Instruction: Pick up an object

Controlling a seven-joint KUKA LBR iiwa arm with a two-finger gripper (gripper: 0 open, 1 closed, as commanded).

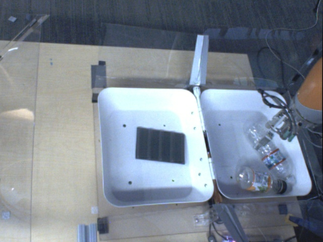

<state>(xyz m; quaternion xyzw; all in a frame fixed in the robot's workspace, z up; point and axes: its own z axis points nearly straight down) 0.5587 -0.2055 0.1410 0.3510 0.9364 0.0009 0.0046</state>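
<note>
The right bin (229, 105) contains two clear plastic bottles. One bottle (266, 153) lies at a slant, its upper end toward the middle of the bin and its lower end, with a blue-and-red label, near the right wall. The second bottle (258, 180) lies on its side along the front wall, with a dark cap at its right end and a green-and-orange label on its body. The two bottles are close together and may touch at their lower right ends; this cannot be confirmed. The gripper (281, 126) is positioned at the upper right of the slanted bottle, just beside its upper end. Whether the gripper is open or closed cannot be determined, and no object is visibly held. The arm's orange band (312, 91) sits above the right edge of the bin. The left bin (113, 110) holds a dark ribbed rectangular pad (160, 145) lying flat at its centre. Both bins rest on the light wooden surface (55, 135). Judged step: approach, with the pick not yet made. The next move likely requires centring over the slanted bottle's body, closing across its narrow width, and lifting straight up; a smooth, round, clear body may slip or roll.
</note>
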